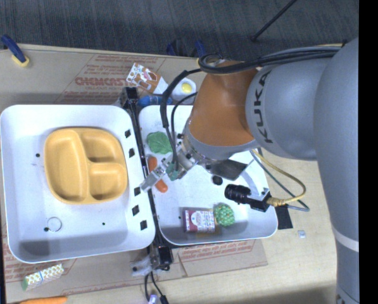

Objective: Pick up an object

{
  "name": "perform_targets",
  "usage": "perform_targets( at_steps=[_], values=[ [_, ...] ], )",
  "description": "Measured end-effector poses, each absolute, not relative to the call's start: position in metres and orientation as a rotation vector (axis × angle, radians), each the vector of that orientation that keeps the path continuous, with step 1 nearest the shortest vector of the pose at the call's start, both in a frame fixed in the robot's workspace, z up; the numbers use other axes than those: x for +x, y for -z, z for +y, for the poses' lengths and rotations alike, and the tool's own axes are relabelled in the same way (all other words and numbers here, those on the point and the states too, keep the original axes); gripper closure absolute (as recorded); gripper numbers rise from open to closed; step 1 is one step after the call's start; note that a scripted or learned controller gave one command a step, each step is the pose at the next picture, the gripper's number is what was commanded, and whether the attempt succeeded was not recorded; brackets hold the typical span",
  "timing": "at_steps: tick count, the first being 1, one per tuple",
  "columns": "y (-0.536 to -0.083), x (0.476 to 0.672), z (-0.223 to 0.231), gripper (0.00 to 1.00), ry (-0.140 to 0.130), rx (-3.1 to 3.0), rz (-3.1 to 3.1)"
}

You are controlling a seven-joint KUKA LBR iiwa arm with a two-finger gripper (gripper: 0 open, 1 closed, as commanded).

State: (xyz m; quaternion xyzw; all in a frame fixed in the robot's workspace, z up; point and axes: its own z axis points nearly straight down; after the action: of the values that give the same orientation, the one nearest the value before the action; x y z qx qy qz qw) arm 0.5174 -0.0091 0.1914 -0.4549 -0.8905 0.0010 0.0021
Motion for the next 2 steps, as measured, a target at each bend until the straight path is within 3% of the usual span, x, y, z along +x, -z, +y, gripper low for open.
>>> perform_targets(
  at_steps=[1, 2],
  values=[
    [-0.192, 0.527, -0.003, 0.00, -0.001, -1.043, -2.963],
    [-0.192, 0.494, 0.014, 0.00, -0.001, -0.059, -3.137]
  ],
)
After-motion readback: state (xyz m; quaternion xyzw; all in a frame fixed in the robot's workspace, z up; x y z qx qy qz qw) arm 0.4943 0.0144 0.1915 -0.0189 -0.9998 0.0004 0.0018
